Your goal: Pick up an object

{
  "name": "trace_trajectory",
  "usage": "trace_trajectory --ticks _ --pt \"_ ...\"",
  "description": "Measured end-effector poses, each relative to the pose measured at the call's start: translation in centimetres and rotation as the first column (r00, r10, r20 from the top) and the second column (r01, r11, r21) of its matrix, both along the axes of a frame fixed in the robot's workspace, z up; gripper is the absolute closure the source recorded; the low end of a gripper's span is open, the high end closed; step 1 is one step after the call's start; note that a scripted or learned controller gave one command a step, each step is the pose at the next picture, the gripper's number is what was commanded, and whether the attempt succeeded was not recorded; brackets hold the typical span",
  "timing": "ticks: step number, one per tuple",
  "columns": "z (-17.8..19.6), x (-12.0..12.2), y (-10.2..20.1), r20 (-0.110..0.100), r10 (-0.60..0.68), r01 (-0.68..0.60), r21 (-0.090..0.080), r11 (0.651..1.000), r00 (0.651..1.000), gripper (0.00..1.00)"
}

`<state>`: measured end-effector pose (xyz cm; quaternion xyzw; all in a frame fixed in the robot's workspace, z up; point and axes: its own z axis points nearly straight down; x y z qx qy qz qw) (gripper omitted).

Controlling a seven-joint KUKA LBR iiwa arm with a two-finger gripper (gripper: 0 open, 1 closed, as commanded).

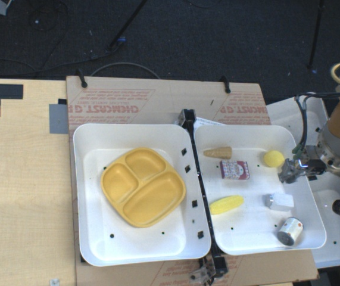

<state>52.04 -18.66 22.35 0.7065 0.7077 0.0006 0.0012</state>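
Note:
The right bin (pixel 250 246) holds several small objects. A tan cone-shaped piece (pixel 217 153) lies near the back, with a small red-and-white box (pixel 234 170) just in front of it. A yellow ball (pixel 273 158) sits at the back right. A yellow corn-like piece (pixel 226 205) lies near the divider. A grey-white block (pixel 278 201) and a silver can (pixel 289 231) rest at the front right. My gripper (pixel 292 170) hangs over the bin's right side, just right of the yellow ball and above the grey-white block, with nothing seen in it.
In the left bin (pixel 92 231) lies a yellow divided plate (pixel 143 186). A black divider (pixel 196 189) runs between the bins. Cardboard (pixel 158 103) lies under and behind them. Cables and the arm's wrist (pixel 330 154) crowd the right edge.

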Motion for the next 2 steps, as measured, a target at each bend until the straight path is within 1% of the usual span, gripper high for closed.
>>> trace_trajectory --ticks 1,2 --pt "-0.2 0.4 6.3 -0.006 0.004 -0.004 0.004 1.0 1.0 1.0" --pt "0.5 -0.1 11.4 -0.007 0.004 -0.003 0.004 1.0 1.0 1.0"
